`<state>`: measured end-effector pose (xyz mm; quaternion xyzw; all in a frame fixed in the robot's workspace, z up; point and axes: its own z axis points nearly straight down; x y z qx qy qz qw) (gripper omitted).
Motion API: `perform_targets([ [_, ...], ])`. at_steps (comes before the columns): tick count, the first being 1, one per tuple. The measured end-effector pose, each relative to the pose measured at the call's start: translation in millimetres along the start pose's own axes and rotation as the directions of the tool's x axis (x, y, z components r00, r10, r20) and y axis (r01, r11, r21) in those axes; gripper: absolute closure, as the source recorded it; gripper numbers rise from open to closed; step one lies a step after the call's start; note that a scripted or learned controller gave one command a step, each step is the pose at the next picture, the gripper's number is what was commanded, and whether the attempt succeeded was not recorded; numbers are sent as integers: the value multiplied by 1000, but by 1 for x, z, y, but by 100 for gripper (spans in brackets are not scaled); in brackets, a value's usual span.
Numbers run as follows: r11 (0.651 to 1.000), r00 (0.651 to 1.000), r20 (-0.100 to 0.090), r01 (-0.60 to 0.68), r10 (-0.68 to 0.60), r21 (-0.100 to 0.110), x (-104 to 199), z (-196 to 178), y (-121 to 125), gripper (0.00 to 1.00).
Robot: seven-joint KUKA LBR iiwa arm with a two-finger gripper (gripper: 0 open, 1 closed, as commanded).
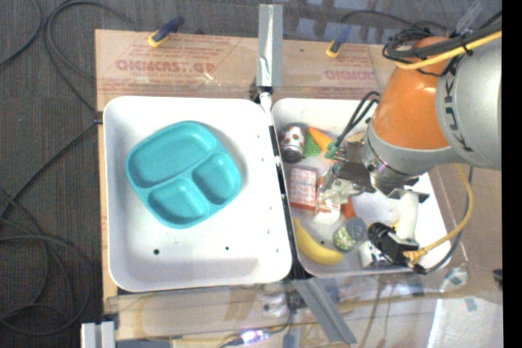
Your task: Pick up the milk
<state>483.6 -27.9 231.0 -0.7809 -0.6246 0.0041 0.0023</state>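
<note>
Lying flat in the right bin, near its left wall, is the milk, a small white carton with pink print. The gripper sits just beside it at 3 o'clock, low over the clutter. Whether the claw is open or closed cannot be made out, and nothing is seen held in it. A can stands at 12 o'clock from the carton, with an orange and green item next to it. A banana lies at 5 o'clock, beside a round green object. At 9 o'clock, the left bin holds a teal divided plate.
</note>
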Motion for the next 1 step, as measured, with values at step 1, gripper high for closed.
perform_targets([
  [1,1000,1000,3,3,-3,9,1,-6,0,100],
])
